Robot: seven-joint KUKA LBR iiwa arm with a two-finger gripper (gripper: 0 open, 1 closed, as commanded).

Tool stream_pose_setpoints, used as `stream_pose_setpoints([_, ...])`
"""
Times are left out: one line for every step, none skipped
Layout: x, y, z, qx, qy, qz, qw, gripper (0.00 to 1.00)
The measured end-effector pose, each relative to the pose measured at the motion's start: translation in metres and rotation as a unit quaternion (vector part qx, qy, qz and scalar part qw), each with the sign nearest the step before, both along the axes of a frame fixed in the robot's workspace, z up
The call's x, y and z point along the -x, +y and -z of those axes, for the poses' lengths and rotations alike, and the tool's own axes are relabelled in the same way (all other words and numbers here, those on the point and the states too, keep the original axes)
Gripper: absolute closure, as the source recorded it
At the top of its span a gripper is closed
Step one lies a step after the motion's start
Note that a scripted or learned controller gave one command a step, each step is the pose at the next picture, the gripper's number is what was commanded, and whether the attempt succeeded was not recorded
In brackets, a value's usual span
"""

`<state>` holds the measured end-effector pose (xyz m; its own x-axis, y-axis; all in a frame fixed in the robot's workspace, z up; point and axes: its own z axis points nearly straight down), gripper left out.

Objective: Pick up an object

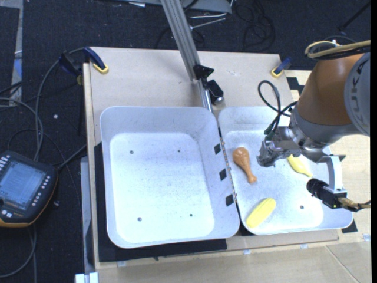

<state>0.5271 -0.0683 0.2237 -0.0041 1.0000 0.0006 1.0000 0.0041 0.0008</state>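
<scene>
In the right bin lie three objects. A brown toy drumstick rests near the bin's left wall. A yellow oblong piece lies near the front edge. A small yellow banana-like piece lies to the right, partly hidden under the arm. My gripper hangs low over the bin floor between the drumstick and the small yellow piece, just right of the drumstick. Nothing shows between its tips.
The left bin sits beside the right one, divided from it by a ridge with black clips. A slanted metal rail rises behind the bins. The arm's wrist and cables cover the right bin's right side.
</scene>
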Motion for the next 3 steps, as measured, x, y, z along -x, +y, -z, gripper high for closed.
stream_pose_setpoints([-0.013,0.057,-0.011,-0.0003,0.0,-0.001,1.0,1.0])
stream_pose_setpoints([-0.016,0.107,-0.019,-0.0002,0.001,0.0,1.0,1.0])
stream_pose_setpoints([-0.02,0.161,-0.016,-0.0002,0.001,-0.001,1.0,1.0])
